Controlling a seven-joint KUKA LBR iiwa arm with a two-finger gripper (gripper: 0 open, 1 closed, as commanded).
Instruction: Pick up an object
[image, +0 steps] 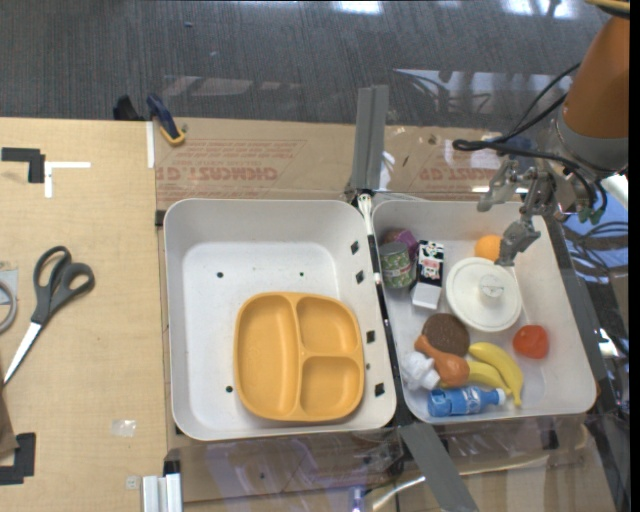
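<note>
- Camera view: the right bin (570, 300) holds all the candidates. An orange ball (487, 247) sits at the back, just beside a white lidded bowl (484, 293); a red tomato-like ball (531, 341) lies near the right wall.
- Front of that bin is crowded: banana (500, 368), brown round piece (445, 334), orange carrot-like piece (447, 367) and a blue bottle (463, 401) lie touching or nearly so. A green-and-purple can (398, 260) and a small black-and-white carton (430, 270) stand along the left wall.
- The left bin (190, 300) carries just a yellow divided plate (298, 357); scissors (45, 295) lie on the worktop (80, 400) well apart.
- Step in hand, as I judge it: descent onto a target. The orange ball is nearest the tool and has free space on its far side, so I would take it, coming straight down and closing across its widest part.
- Risk: the ball may roll against the bowl rim; centre first.
- Arm pose: it reaches in from the right, orange band high at the corner, wrist pitched down.
- The gripper (520, 240) hangs over the bin's back right, just beside the orange ball. I cannot tell how the jaws stand; nothing visible between them.
</note>
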